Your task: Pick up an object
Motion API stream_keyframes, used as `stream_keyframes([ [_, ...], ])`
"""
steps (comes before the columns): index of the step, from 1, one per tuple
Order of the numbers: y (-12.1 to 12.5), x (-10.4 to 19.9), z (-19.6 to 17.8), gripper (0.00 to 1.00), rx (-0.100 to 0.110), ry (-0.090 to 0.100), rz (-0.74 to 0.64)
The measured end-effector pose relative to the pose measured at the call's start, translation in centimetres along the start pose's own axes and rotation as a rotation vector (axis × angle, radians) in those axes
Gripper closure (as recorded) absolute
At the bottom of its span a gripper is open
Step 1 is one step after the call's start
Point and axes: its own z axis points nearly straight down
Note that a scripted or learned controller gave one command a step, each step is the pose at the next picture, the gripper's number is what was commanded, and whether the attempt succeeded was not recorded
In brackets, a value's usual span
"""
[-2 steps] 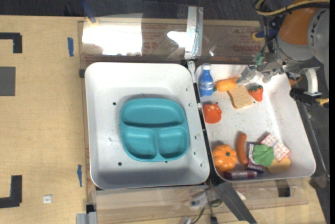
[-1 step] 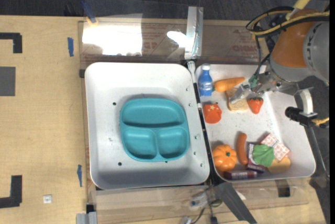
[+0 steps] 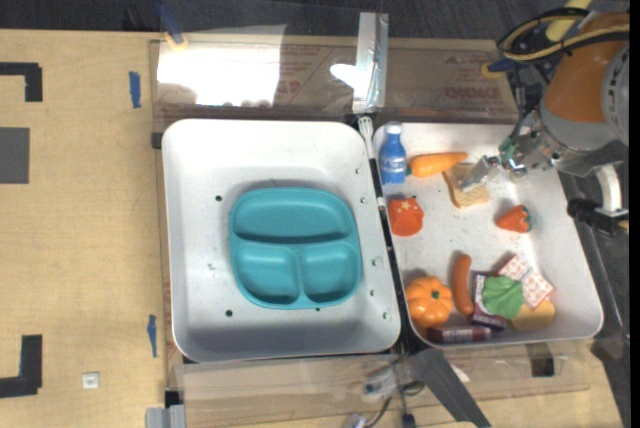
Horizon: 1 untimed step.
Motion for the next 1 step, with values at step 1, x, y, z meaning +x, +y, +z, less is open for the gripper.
stream_keyframes([
  [1,-0.97,0.51,-0.06,0.0,-0.001,0.0,-0.099],
])
